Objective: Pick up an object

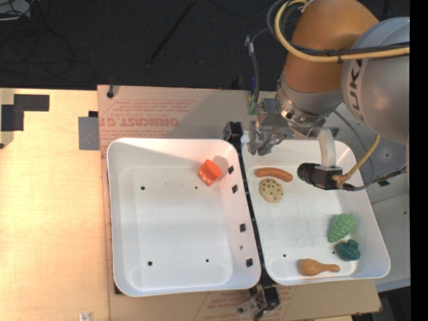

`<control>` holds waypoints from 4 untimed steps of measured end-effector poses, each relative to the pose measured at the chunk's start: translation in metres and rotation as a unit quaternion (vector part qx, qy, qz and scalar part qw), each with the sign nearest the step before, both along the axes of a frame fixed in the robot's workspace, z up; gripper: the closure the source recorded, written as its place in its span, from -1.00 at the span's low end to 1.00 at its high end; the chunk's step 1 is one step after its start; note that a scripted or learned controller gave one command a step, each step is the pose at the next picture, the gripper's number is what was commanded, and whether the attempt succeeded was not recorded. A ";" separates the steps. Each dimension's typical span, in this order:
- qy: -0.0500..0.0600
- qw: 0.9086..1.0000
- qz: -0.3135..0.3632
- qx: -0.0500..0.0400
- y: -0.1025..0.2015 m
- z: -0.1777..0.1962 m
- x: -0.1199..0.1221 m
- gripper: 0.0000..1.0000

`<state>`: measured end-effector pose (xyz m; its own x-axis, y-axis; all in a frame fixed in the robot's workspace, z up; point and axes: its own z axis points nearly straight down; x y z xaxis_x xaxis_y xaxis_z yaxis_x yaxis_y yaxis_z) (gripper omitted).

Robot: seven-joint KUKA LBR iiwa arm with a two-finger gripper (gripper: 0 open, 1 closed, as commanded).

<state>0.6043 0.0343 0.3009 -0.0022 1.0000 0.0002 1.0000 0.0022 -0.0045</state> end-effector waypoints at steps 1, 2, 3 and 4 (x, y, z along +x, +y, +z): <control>-0.002 1.000 0.000 0.000 0.019 0.000 0.027 1.00; 0.001 1.000 -0.003 -0.001 0.010 -0.008 -0.004 1.00; 0.002 1.000 0.001 0.000 0.068 -0.031 -0.044 1.00; -0.009 1.000 0.004 0.004 0.160 0.144 -0.055 1.00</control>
